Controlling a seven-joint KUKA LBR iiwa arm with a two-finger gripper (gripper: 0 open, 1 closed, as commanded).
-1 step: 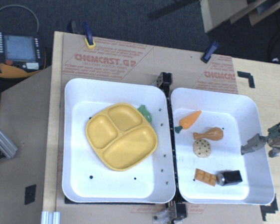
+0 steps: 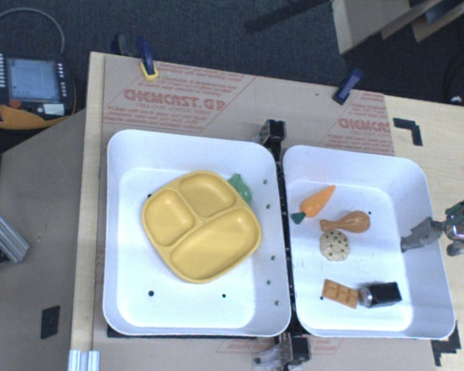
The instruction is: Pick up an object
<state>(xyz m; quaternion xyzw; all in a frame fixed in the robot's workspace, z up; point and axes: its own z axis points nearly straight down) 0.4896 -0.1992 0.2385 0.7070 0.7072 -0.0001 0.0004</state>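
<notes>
Right bin point(image 2: 427, 302) front: black block point(image 2: 383, 294) touching a brown wafer point(image 2: 339, 293). Behind them a cookie point(image 2: 334, 246), drumstick point(image 2: 347, 222), carrot point(image 2: 317, 202), all apart. Pincer point(image 2: 420, 236) at the bin's right wall, well apart from them; can't tell its state. Left bin point(image 2: 126, 235): yellow divided plate point(image 2: 202, 225) over something green point(image 2: 241, 187).

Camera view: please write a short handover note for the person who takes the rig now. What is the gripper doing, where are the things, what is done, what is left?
Gripper: over the right bin's right edge, holding nothing.
Right bin: carrot, drumstick, cookie, brown wafer, black block.
Left bin: yellow divided plate, a green item behind it.
Done: nothing picked.
Left: grasp and lift one object.
</notes>
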